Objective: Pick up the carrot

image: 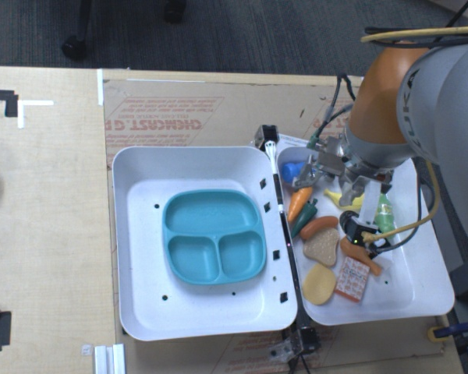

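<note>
Evidently the hand [339,179] hung low over the right bin [421,287], just beside the carrot [299,202], presumably lined up for a grasp; whether it was apart or together could not be told. That carrot lay against the bin's left wall, its green top pointing down. Crowding it were a sausage [320,226], a bread slice [323,247], a blue piece [293,171] and a green bottle [384,213]. Well apart, the teal tray [214,236] sat in the left bin [140,287].
</note>
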`<state>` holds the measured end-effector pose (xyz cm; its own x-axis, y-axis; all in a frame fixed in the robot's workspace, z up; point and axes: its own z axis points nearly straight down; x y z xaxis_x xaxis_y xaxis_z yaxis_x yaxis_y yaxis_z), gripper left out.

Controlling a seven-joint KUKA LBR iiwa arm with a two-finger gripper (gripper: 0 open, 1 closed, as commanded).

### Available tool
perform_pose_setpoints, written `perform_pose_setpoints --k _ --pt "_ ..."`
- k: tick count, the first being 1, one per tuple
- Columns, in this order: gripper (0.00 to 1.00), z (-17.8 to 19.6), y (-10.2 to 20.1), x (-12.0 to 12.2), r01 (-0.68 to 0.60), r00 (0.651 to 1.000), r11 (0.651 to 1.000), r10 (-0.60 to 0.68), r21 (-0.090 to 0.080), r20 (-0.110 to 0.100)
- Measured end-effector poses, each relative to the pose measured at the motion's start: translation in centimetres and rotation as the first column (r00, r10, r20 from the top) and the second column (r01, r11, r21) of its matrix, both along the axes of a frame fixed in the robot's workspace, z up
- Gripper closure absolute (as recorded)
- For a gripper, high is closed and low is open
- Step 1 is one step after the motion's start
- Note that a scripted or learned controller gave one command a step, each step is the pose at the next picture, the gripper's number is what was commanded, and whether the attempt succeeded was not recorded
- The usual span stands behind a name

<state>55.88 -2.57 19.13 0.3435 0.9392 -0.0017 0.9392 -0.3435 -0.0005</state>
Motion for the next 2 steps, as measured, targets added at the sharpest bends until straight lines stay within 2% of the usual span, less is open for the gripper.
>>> perform_pose_setpoints --k 2 --pt "0.0 0.0 0.0 0.0 0.0 1.0 1.0 0.0 0.0 0.0"
